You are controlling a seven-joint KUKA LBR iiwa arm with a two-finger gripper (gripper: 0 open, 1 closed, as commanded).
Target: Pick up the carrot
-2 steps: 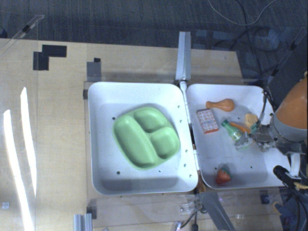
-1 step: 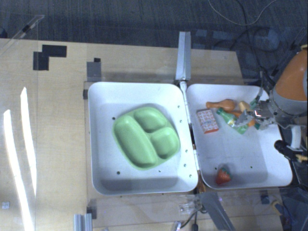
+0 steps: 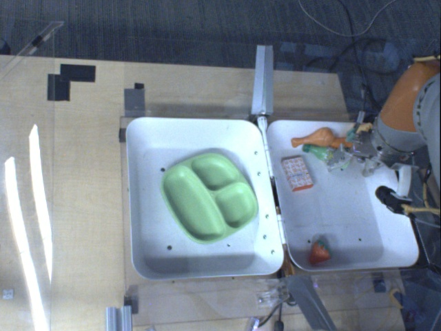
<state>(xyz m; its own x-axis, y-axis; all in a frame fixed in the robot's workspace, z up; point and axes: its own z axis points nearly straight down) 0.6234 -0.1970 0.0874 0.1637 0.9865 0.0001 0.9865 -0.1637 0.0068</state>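
camera view | carrot (image 3: 321,140) lies at the far edge of the right bin (image 3: 344,243), leafy end toward the gripper (image 3: 346,158) | fingers just beside its green top, their spread cannot be told | nothing seen held

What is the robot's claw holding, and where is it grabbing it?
It cannot be told. The gripper is at the carrot's green leafy end in the right bin, but a grip isn't clear.

The arm (image 3: 413,109) is a rounded grey body with a broad orange band above the wrist, beside the right bin (image 3: 406,257). Its gripper (image 3: 355,154) is pale metal, with small dark fittings and thin cabling around it.
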